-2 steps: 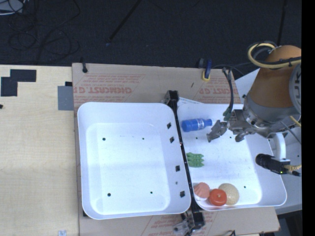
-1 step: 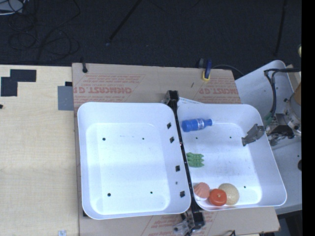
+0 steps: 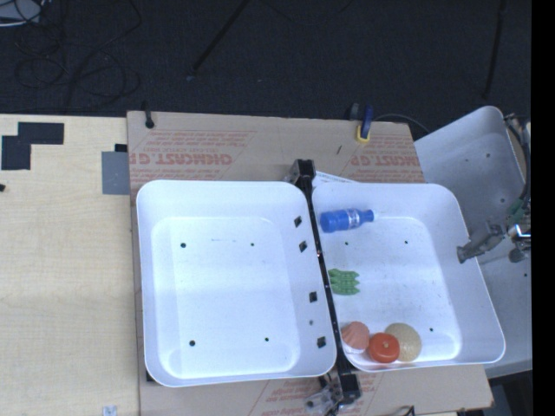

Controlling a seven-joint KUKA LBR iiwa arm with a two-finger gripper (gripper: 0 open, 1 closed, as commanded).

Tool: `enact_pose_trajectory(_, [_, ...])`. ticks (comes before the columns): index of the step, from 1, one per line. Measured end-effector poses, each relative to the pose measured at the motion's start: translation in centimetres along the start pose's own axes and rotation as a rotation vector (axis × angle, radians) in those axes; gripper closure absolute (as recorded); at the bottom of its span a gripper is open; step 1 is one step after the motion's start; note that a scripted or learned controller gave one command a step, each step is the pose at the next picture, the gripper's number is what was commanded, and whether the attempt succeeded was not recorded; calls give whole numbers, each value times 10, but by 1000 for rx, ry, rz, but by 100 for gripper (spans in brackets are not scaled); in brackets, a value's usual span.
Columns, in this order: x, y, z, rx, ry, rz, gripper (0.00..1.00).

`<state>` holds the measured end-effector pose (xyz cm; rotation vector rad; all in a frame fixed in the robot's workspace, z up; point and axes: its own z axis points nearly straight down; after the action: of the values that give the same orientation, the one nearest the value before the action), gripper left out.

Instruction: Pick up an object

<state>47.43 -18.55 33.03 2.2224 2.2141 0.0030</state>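
Observation:
The right bin [image 3: 482, 306] holds a blue bottle [image 3: 346, 220] lying on its side near the far left corner. A small green ridged piece [image 3: 343, 282] rests by the divider at mid-depth. A pink round item [image 3: 354, 334], a red round item [image 3: 383, 347] and a beige round item [image 3: 406, 340] cluster at the near edge. My gripper [image 3: 473, 248] sticks in from the right, just over the right bin's right rim, well apart from every object. Nothing shows in its grasp.
The left bin [image 3: 146, 258] sits beside the right one, with a black divider strip [image 3: 316, 258] between them. Both stand on a cardboard sheet [image 3: 225, 150]. A grey arm cover [image 3: 473, 150] fills the far right.

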Motion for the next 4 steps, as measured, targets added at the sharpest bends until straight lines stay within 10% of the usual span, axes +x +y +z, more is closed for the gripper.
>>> enact_pose_trajectory(1, [-29, 1, 40, 10, 3, -1, 0])
enact_pose_trajectory(2, [-29, 1, 28, 8, 3, -3, 100])
enact_pose_trajectory(3, [-10, 0, 121, 14, 6, -4, 100])
enact_pose_trajectory(4, [-12, 1, 106, 8, 3, -2, 100])
